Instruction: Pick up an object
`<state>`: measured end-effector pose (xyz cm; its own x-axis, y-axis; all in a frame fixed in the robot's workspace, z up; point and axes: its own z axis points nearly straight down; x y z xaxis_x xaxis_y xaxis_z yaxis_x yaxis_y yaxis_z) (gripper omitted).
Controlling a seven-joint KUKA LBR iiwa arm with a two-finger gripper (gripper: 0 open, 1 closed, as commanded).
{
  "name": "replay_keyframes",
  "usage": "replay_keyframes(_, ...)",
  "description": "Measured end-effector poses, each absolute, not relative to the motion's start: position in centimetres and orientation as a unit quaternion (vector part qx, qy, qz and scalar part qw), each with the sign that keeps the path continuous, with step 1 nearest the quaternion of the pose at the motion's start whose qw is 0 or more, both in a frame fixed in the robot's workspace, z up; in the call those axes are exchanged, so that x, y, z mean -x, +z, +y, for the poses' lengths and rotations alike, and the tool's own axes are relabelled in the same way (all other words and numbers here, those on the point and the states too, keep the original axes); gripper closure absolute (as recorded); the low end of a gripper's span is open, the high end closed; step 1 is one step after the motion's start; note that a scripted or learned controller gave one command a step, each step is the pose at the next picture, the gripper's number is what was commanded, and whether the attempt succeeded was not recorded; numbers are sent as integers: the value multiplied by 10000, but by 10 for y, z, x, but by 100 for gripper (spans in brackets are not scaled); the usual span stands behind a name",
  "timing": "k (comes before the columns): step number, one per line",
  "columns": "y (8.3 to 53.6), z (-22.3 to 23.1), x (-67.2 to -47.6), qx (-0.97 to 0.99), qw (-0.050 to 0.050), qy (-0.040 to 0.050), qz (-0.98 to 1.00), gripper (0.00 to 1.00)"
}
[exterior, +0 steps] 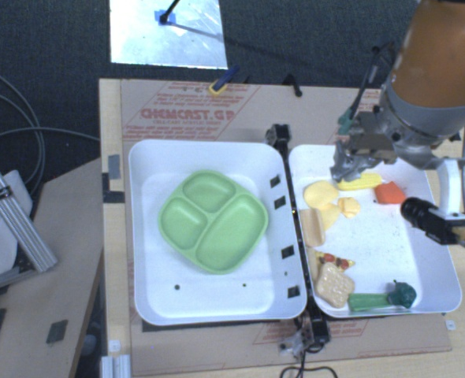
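- Gripper (347, 169) low over the right bin (445, 290), at the yellow toy (362, 182); fingers' state, cannot tell.
- Orange block (389, 193) just beside.
- Green plate (213, 220) in left bin (150, 290).
- Cardboard (187, 110) reads "CHEMCAST GP".

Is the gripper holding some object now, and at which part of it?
It cannot be told. The gripper sits low over the right bin, right above the yellow banana-like piece, but the view shows nothing between its fingers.
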<state>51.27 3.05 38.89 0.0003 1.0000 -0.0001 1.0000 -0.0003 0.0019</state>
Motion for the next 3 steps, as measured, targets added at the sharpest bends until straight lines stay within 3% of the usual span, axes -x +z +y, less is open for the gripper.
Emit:
replay_keyframes(1,401,31,-514,-7045,22,20,7097,100)
replay_keyframes(2,376,42,-529,-7055,9,8,7087,100)
replay_keyframes(3,339,-25,-602,-7086,17,-3,7056,100)
